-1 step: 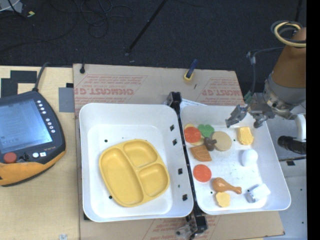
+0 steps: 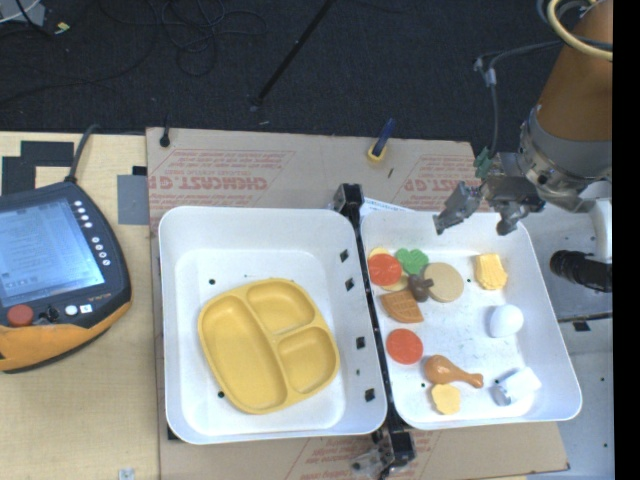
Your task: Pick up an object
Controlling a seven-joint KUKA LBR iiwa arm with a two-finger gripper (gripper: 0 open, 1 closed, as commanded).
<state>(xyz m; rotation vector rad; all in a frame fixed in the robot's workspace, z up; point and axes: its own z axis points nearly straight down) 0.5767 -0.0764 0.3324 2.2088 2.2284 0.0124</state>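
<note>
My gripper (image 2: 482,216) hangs open above the far edge of the right bin (image 2: 560,368), with nothing between its fingers. Below it in that bin lie several toy foods: a yellow cheese block (image 2: 490,270), a tan round biscuit (image 2: 446,282), a green piece (image 2: 411,260), a red-orange slice (image 2: 384,269), a dark brown piece (image 2: 421,288), an orange-brown wedge (image 2: 404,308), a white egg (image 2: 505,320), a red disc (image 2: 404,345), a drumstick (image 2: 452,371), a small yellow piece (image 2: 446,399) and a white-grey item (image 2: 512,385).
The left bin (image 2: 190,258) holds a yellow divided tray (image 2: 268,343). A teach pendant (image 2: 55,268) rests on the bench at far left. A blue-and-yellow clip (image 2: 380,146) sits on the cardboard behind the bins.
</note>
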